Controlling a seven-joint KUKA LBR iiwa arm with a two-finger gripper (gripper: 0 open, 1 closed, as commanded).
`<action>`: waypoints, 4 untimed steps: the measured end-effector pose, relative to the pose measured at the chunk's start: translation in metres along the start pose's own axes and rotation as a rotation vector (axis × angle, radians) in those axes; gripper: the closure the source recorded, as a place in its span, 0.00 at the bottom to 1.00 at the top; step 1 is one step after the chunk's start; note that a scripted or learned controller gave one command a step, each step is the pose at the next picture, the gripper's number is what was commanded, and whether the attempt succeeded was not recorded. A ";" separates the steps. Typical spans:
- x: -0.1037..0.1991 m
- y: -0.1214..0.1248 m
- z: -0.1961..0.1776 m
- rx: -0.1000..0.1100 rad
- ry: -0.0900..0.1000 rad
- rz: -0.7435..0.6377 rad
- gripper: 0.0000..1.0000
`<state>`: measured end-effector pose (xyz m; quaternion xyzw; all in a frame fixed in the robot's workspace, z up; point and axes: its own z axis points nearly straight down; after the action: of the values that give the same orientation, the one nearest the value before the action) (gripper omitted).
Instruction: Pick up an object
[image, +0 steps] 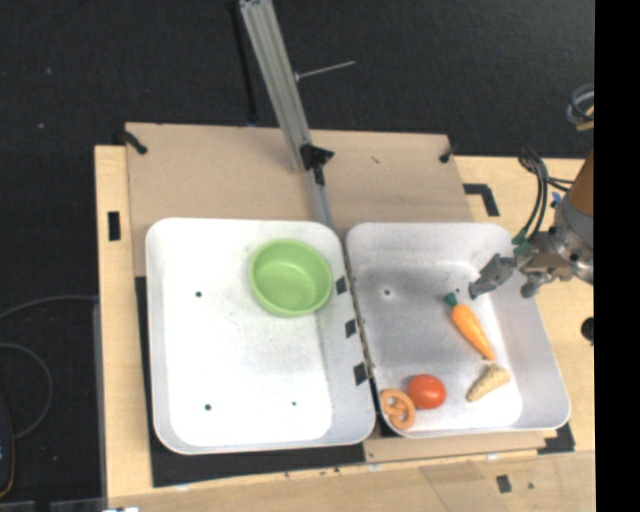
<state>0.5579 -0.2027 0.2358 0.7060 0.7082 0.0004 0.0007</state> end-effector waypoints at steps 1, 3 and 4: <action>0.000 0.000 0.000 0.000 0.000 0.000 0.00; -0.012 -0.014 0.098 0.006 -0.001 0.004 0.00; -0.013 -0.014 0.137 0.002 -0.002 0.004 0.00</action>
<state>0.5441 -0.2163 0.0992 0.7076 0.7066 -0.0011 0.0006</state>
